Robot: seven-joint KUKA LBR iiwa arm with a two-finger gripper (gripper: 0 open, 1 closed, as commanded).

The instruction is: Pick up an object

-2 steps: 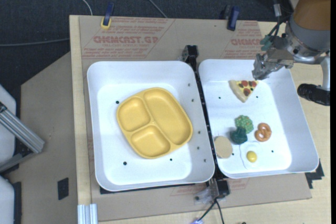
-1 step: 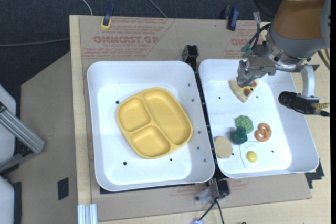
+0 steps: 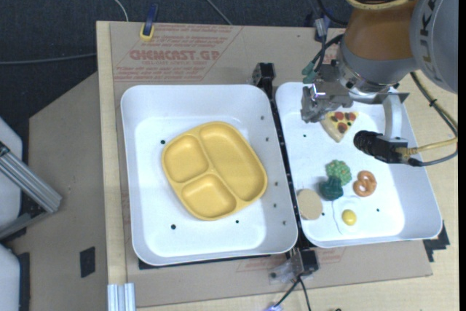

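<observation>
Dark carpet crossed by thin cables is surrounding a cardboard-topped desk [image 3: 182,54], on which two shallow white bins are sitting side by side. A yellow three-compartment plastic plate [image 3: 213,170] is being carried in the middle of the left white bin [image 3: 138,113], tilted a little off square.

In the right white bin [image 3: 415,218], several small toy foods are lying. A yellowish pizza-slice toy with red dots [image 3: 340,124] is resting toward the far edge, a green broccoli-like piece [image 3: 338,171] and a darker teal lump [image 3: 331,189] are lying touching each other near the middle, a brown pretzel-shaped toy [image 3: 364,183] is just beside them, a small yellow ball [image 3: 349,217] is sitting nearer the front edge, and a flat tan disc [image 3: 310,205] is lying against the bin's inner wall.

The grey arm with its orange band is reaching in over the far part of the right bin, and the metal end effector [image 3: 319,104] is hanging just beside the pizza slice, at its inner side. Whether it is apart or together cannot be told, and nothing is seen between its tips.

The approach step is judged to be in hand: no object is being lifted yet. For the next move, the end effector would need to be centred over the slice, lowered to the bin floor and brought together across the slice's narrow width.
</observation>
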